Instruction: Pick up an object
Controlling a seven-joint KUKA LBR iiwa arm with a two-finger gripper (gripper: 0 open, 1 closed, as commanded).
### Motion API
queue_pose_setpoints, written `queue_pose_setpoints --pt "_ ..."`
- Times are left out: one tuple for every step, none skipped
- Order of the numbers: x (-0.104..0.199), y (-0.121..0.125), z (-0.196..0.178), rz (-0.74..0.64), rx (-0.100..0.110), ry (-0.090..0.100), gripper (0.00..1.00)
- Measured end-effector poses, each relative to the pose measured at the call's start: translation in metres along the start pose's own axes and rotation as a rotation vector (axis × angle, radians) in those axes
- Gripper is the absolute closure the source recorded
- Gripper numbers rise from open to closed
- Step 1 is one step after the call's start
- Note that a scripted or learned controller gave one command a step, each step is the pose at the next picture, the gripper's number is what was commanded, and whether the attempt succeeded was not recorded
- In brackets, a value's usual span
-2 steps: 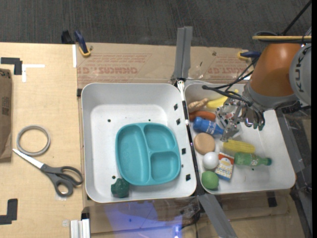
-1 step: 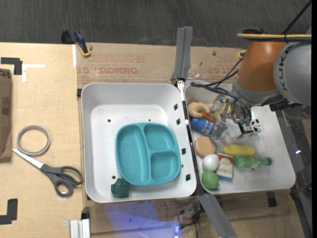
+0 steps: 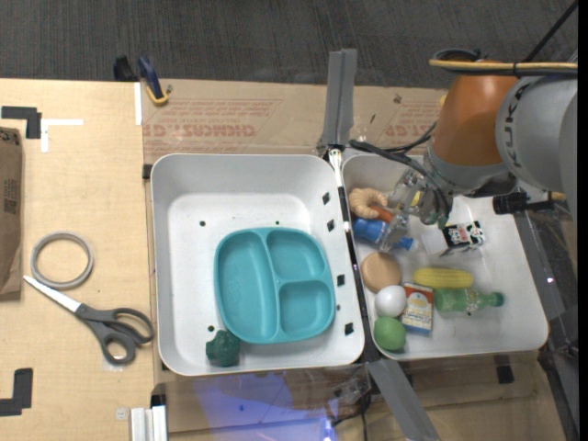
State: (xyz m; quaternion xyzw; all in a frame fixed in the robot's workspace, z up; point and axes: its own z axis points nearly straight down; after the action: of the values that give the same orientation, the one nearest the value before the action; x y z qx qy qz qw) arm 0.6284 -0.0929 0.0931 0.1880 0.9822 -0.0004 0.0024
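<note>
The gripper [image 3: 401, 217] hangs over the right bin [image 3: 514, 324], seemingly touching a blue object [image 3: 372, 231]; we cannot tell its grip.

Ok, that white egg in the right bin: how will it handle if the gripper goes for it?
The egg looks smooth and rounded, so it may slip from the fingers or roll. It sits against the green ball and carton, leaving little finger room.

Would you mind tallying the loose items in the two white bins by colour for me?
Teal: 1, the divided plate.
Green: 3, the dark lump, the lime, the bottle.
Yellow: 1, the corn.
White: 1, the egg.
Tan: 2, the round bun, the curled pastry.
Blue: 1, the packet.
Red and white: 1, the carton.
Black and white: 1, the small toy.
Total: 11.
</note>
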Motion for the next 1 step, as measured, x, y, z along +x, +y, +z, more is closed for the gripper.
queue_pose_setpoints --pt "-0.003 0.0002 -0.0135 -0.002 0.0 -0.01 1.0"
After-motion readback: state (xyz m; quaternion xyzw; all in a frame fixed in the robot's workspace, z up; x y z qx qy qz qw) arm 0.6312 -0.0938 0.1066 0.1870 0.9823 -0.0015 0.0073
